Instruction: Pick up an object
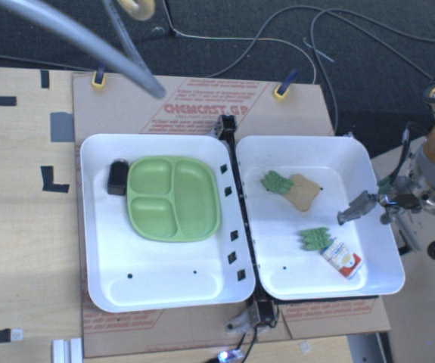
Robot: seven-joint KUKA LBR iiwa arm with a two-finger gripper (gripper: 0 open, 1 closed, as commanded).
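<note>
The right bin (353, 153) holds a tan flat piece (304, 193) with a green leafy piece (277, 181) at its left end. Nearer the front lie a small green item (315, 238) and a white and red packet (342, 259). My gripper (353, 212) reaches in over the bin's right side, above and right of the small green item and right of the tan piece. Nothing shows in its grasp.
The left bin (100, 278) holds a green divided plate (175, 198) and a small black block (118, 177) at the plate's left. A black divider (237, 218) runs between the bins. Cables (300, 29) lie behind the bench.
</note>
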